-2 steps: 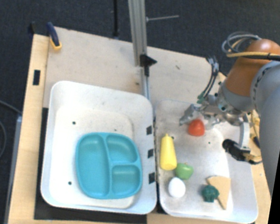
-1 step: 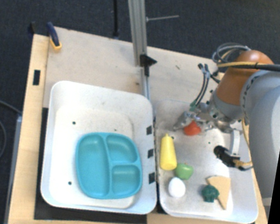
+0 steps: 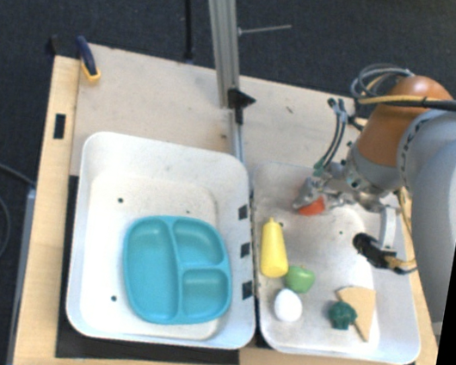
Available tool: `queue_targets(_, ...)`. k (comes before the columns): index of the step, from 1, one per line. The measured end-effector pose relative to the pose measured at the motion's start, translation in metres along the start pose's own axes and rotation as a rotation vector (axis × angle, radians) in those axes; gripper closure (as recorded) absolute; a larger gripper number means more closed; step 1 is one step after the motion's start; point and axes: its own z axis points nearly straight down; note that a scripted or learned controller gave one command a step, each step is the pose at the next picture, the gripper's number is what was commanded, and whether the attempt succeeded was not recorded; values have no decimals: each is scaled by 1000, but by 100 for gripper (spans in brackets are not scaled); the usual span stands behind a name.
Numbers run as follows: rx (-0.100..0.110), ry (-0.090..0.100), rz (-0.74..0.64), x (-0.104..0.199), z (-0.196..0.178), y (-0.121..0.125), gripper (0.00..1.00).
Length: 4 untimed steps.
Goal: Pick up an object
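While the end effector (image 3: 317, 195) is seen low over an orange object (image 3: 313, 205), whether it is gripped cannot be told; a slow, straight lift is advised.

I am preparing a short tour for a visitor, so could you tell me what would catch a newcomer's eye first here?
The turquoise divided tray stands out at once, lying in the left bin. In the right bin, a yellow banana-like toy lies near the dividing edge, with a white egg and a small green piece beside it. The claw reaches into that bin's far end, at a small orange-red object.
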Motion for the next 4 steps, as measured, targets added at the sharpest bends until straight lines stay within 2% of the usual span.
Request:
queue_targets(1,-1,3,-4,6,-48,4,100)
queue_targets(2,-2,2,-6,-1,-99,13,100)
queue_targets(3,-2,3,-5,7,-157,12,100)
queue_targets(4,3,3,-7,6,-165,13,100)
